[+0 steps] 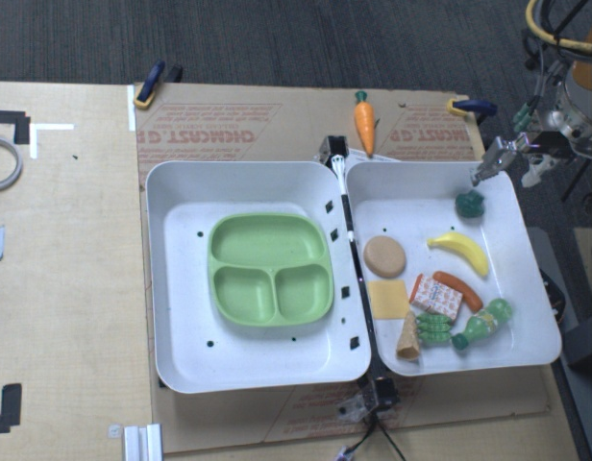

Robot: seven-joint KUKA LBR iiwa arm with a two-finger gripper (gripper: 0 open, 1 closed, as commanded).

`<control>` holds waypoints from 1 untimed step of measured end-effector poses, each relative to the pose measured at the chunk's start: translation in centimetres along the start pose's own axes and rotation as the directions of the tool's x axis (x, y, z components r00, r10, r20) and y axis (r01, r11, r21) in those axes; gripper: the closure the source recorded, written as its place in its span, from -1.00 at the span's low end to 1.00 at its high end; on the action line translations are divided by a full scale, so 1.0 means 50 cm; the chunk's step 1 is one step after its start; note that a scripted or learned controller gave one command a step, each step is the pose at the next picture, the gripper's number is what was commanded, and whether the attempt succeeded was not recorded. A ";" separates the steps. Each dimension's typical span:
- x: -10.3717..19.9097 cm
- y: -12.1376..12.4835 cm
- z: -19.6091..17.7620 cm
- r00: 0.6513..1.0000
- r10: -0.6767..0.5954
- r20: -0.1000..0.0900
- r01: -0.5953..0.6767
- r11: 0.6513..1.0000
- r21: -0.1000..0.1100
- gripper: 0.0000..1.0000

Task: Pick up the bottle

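Presently the gripper [490, 164] is parked at the right bin's [527, 248] 1 o'clock corner, grip state untellable; the bottle [482, 324] is left lying at 5 o'clock, untouched, well apart.

grey metal wrist [565, 113], yellow and black cables [555, 8] looped above.

The two bins [181, 286] are white. The left one holds a pale green divided plate [271, 269]. In the right one, the bottle [482, 324] is green, the banana [461, 253] yellow, the sausage [458, 290] orange-red, the round bun [383, 255] tan, the cheese slice [389, 299] pale yellow, and the far lump [469, 205] dark green. The carrot [363, 123] beyond them is orange with a green top.
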State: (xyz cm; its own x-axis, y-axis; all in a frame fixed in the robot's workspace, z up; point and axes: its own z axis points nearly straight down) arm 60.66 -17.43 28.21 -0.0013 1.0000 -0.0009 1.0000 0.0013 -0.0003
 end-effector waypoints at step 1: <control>-0.001 0.001 -0.019 1.000 -0.002 0.002 0.002 1.000 -0.001 1.00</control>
